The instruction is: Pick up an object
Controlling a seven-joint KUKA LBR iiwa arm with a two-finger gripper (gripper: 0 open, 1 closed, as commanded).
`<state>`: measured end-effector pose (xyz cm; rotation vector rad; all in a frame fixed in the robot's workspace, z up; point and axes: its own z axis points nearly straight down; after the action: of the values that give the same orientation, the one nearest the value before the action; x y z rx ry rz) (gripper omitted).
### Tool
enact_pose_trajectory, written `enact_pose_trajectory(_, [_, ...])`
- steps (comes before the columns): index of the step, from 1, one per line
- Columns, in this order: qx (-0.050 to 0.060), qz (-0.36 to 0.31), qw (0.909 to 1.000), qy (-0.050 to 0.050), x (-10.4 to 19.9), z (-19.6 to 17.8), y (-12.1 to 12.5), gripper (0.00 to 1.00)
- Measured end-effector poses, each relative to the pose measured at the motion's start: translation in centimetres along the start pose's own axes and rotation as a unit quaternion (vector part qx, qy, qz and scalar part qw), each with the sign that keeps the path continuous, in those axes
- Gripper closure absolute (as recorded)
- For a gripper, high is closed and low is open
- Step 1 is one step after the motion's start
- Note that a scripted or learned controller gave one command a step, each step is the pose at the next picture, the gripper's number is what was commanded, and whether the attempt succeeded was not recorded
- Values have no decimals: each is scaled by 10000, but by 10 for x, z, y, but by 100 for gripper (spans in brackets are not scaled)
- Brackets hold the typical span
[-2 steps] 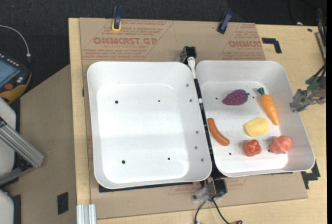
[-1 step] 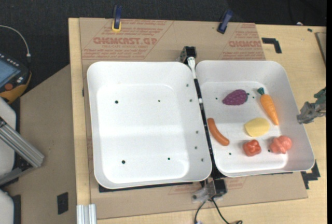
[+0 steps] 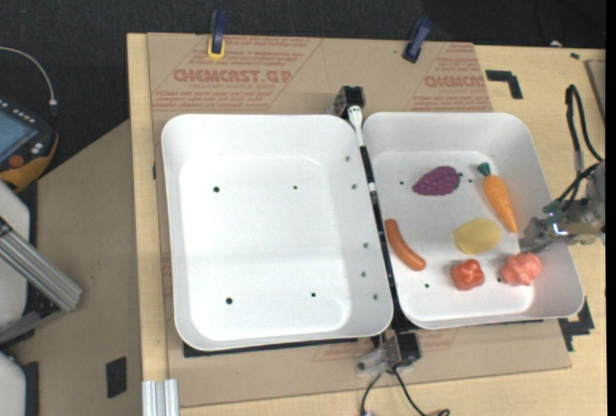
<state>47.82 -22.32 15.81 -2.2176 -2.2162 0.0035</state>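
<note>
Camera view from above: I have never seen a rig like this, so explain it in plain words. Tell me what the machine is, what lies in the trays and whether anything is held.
One camera looks down at a slant on a bench bearing two shallow white bins. The left bin sits beside the right bin. The right bin holds toy foods: purple grapes, a carrot, a sausage, a pale yellow lump, a red piece and a pink piece. The machine is a robot arm reaching in from the right; its hand sits at the right bin's far edge, near the carrot. Nothing visibly sits between its fingers.
</note>
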Motion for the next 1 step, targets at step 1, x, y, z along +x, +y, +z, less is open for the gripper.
enact_pose_trajectory(1, [-46, -2, 10000, -27, -1, -15, 1, 100])
